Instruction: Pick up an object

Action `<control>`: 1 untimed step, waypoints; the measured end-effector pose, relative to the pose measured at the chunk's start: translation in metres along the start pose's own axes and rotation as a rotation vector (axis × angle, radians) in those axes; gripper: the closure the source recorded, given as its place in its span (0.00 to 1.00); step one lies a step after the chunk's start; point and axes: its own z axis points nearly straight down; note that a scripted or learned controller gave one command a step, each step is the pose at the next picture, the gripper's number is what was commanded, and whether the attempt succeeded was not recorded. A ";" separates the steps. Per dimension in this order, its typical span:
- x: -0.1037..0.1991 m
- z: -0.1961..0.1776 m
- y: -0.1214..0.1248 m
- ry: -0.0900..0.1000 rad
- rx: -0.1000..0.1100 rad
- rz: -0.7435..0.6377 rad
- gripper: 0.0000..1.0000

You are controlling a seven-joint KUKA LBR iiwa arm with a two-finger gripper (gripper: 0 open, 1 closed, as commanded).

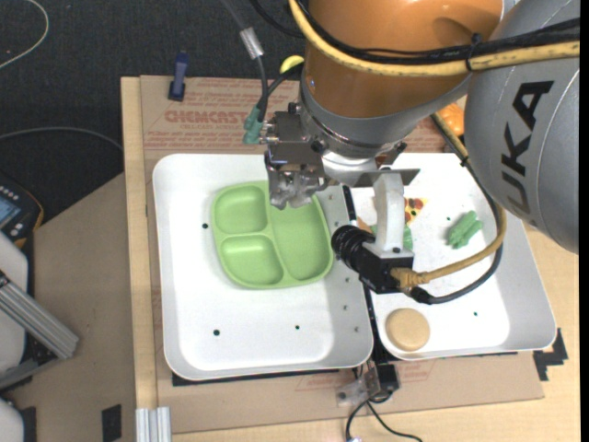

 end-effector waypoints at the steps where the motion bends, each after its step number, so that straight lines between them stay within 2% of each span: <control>1: -0.091 0.106 -0.002 -0.008 0.015 0.019 1.00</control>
